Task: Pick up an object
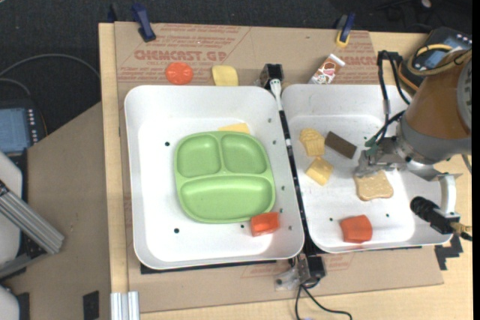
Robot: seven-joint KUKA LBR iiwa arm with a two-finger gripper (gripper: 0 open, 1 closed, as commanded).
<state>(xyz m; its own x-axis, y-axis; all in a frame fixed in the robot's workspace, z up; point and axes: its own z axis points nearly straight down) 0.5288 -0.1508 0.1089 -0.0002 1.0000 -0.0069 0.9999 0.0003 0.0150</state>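
Landmark: the right bin (330,103), against which every place below is given.
Orange-red block (near): an orange-red block (356,228) is seen lying on the floor of the right bin, close to its front wall.
Toast slice: a tan toast-shaped piece (374,186) is found flat in the bin's middle, further back than the orange-red block; the gripper is placed right at its rear edge.
Gripper: the gripper (370,158) is lowered inside the right bin from its right side; whether the claw is spread or pressed together cannot be told, and nothing is seen between its tips.
Yellow wedge: a pale yellow wedge (319,172) is set left of the toast slice, near the bin's left wall.
Brown bar: a dark brown bar (341,145) is laid slantwise further back, just left of the gripper.
Yellow cube: a yellow block (312,142) is placed beside the brown bar, on its left.
Left bin: a second bin (150,116) adjoins the right bin's left wall and bears a green divided plate (223,177).
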